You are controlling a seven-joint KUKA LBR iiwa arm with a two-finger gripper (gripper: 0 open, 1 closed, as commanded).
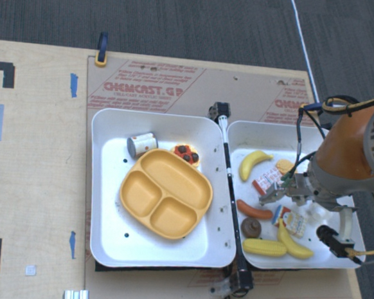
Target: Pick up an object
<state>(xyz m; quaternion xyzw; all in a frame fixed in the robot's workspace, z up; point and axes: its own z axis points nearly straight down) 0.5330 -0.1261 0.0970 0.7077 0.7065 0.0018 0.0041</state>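
At the right of the frame, the grey arm with its orange band [345,142] reaches in over the right-hand shallow white bin [240,134], and its two-finger gripper [279,193] hangs low in the middle of that bin, just above the clutter; whether anything sits between its tips cannot be told from this angle, nor how it stands.

Around the gripper lie the loose things of the task. A curved yellow plastic banana [253,164] lies in the upper left part of this bin. Just right of it sits a small orange-yellow wedge [284,165], and below that a red and white packet [266,181], which lies just beside the gripper's tip. Lower down, a reddish-brown toy sausage [254,211] lies across the bin's left side, with a round dark brown chocolate-like piece [252,228] beneath it. Along the lower edge rest two more yellow bananas, one lying flat [264,248] and one curved [292,244] just to its right, the two touching.

In the left-hand shallow white bin [98,171], a yellow-orange plastic plate with three compartments [165,193] sits tilted near the middle. Above it to the left lies a small silver can on its side [141,144], and to the right of the can a small red and black toy piece [186,153] touches the plate's upper rim
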